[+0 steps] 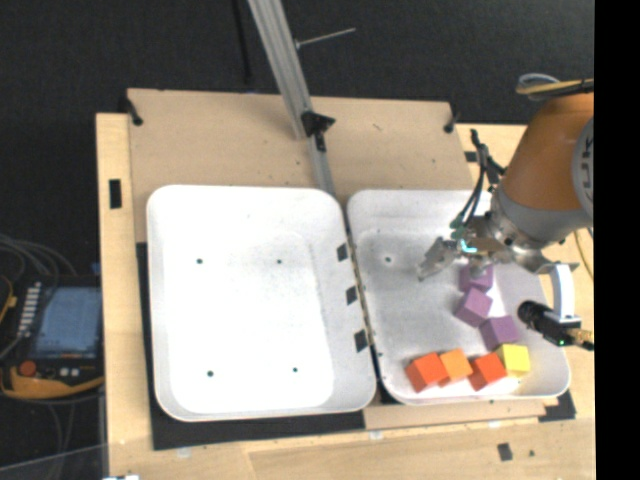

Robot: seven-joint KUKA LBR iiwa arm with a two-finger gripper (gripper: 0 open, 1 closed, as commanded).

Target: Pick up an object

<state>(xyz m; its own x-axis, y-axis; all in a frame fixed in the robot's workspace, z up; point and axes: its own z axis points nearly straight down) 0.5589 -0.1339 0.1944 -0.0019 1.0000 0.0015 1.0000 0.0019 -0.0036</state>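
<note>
My gripper (458, 261) hangs low over the upper middle of the right bin (400, 218), open, with nothing between its fingers. One grey finger (433, 260) points down to the left. Just below and right of the gripper lies a purple block (479, 277), with a second purple block (473, 306) and a third (501, 330) trailing toward the bin's front right. Along the front wall sit a red-orange block (428, 371), an orange block (456, 364), a red block (488, 370) and a yellow block (515, 357).
The left bin (245, 298) lies beside the right one, with black clips (352, 293) along the shared edge. A slanted metal pole (290, 68) rises behind the bins. The arm's orange band (550, 158) overhangs the right bin's far right corner.
</note>
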